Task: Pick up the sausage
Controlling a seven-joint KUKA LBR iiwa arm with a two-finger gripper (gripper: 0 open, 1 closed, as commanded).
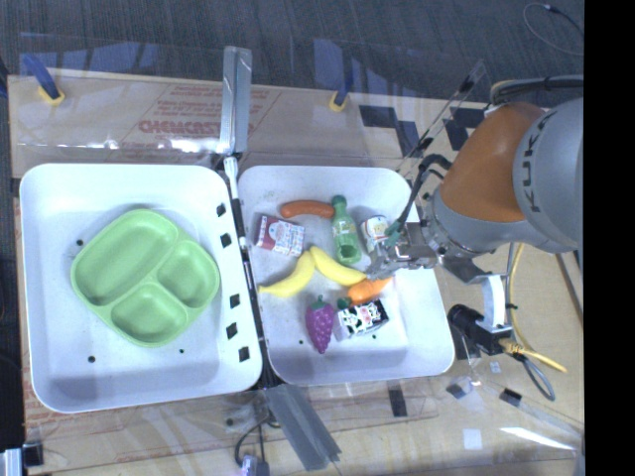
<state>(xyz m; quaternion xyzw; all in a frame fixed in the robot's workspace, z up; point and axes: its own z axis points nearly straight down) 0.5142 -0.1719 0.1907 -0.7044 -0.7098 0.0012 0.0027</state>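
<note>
While gripper [382, 258] hangs above carrot [368, 289], sausage [307, 208] apart

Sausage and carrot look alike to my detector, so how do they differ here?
The sausage is reddish-brown and lies level near the right bin's far wall; the carrot is brighter orange, tilted, nearer the middle. The sausage lies apart from the claw; the carrot sits just below it. Both are small and elongated.

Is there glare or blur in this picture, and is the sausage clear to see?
Camera view: light is even and soft; the clear sheet behind the bins shows glare streaks; the sausage is sharp enough; the end effector is small and blurred.
</note>
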